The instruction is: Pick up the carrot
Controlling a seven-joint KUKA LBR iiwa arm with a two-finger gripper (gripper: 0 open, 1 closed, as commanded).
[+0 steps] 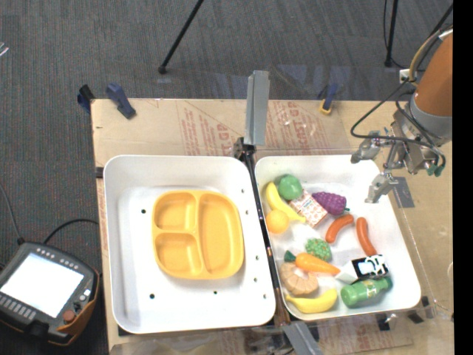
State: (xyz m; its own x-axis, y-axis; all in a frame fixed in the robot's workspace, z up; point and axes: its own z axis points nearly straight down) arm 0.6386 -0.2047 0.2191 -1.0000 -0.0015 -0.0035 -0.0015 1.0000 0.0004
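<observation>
Arm [432,80] reaches from right; claw [384,187] above right bin [410,254] edge.

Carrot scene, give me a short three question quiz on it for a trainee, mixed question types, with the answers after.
1. True or false: the carrot lies in the right bin.
2. Which item touches the carrot's leafy end? A) grapes B) broccoli C) yellow tray
3. Fill in: the hand hangs over the right bin's ____ right corner, apart from the carrot.

Key
1. True.
2. B; the broccoli sits right behind the green top.
3. Far.
</observation>
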